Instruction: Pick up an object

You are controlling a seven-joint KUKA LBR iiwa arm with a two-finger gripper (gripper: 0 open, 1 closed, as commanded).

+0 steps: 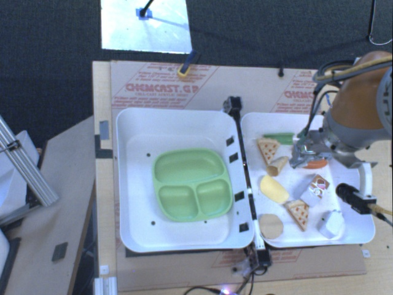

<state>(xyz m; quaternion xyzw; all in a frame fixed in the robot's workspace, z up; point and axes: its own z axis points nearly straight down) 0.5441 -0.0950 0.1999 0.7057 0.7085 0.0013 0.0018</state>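
Pincer (pixel 302 154): low over the right bin (pixel 368 229), just beside an orange piece (pixel 317 163); finger state cannot be told. Right bin contents: two pizza slices (pixel 267 149) (pixel 298 212), green strip (pixel 279 138), cone (pixel 277 165), yellow lemon (pixel 274 189), round biscuit (pixel 271 226), small carton (pixel 315 188), white piece (pixel 331 224). Left bin (pixel 132 226): green divided tray (pixel 190 184).
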